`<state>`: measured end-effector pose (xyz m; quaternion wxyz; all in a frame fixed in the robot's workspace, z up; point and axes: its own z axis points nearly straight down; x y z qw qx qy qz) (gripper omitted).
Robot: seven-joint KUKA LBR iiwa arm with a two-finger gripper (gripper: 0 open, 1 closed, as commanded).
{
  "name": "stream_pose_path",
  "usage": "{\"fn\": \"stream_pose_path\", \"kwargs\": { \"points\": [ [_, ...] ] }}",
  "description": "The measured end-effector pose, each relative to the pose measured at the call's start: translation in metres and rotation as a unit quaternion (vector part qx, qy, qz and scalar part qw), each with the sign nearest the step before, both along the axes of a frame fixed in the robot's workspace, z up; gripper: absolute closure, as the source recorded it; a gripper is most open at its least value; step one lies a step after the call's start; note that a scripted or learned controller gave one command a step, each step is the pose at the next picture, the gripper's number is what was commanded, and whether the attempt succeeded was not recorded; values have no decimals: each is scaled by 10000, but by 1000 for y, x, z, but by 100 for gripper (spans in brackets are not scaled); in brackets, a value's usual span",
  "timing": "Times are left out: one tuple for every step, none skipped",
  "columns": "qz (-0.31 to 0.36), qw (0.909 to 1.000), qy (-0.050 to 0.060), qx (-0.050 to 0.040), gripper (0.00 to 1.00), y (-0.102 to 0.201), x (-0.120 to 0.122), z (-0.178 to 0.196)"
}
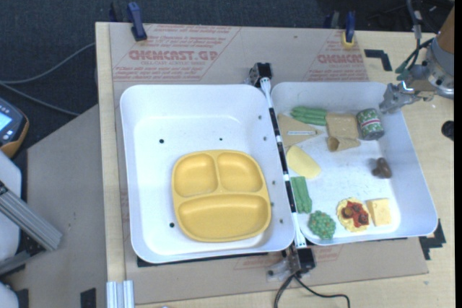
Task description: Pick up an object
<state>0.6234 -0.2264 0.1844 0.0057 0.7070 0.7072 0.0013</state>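
The bench (180, 54), papered with printed sheet, bears the left bin (144, 155) and right bin (411, 177), edges touching.

Printed in red on the brown board (216, 58) under the bins: "CHEMCAST GP", large, near the far left corner, just beyond the left bin's far edge. Smaller red lines above and below that word, too fine to read. Same red print again near the far right corner (333, 58), partly cut off by the right bin's far edge, readable only as "CHEMCAS". On the small can (370, 124) in the right bin, a green and red label, lettering too small to read.
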Motion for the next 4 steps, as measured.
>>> {"fn": "stream_pose_path", "kwargs": {
  "points": [
    [3,10000,40,21,0,2,-2,-3],
    [6,10000,59,35,0,23,12,-105],
    [13,9999,67,90,0,8,23,-100],
    [12,10000,46,32,0,30,17,-98]
  ]
}}
